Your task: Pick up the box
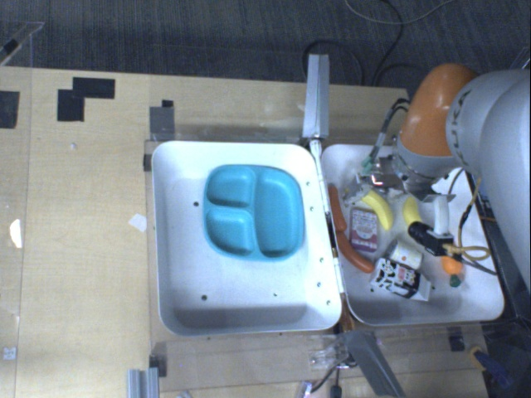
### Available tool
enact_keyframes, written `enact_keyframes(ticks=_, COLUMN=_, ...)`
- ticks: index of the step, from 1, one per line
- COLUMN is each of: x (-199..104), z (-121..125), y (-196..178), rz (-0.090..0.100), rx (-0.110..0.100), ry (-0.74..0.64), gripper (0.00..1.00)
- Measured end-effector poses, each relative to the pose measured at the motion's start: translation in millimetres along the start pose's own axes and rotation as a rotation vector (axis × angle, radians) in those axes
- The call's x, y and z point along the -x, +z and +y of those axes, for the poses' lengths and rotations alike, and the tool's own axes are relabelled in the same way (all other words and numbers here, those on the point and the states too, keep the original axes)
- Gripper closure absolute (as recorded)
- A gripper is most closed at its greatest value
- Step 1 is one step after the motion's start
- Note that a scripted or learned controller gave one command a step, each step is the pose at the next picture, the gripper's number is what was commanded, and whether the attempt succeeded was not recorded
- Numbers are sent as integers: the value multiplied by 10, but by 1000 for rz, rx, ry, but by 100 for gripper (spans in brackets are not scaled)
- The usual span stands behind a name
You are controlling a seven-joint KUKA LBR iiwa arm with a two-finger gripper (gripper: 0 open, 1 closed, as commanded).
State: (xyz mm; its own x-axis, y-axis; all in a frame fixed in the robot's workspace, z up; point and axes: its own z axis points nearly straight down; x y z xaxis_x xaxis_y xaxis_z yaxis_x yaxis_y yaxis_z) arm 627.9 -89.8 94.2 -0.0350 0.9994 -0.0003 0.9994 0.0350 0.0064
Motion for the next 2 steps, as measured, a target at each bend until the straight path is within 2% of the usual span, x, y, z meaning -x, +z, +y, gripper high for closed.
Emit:
enact_keyframes(ticks=1, x=-1, z=20, y=-120, rz=0, rx=6, ry=0, gripper=100)
enact_keyframes(ticks=2, x=463, z=417, y=-971, rz=-1, rx=2, ry=52, gripper=100)
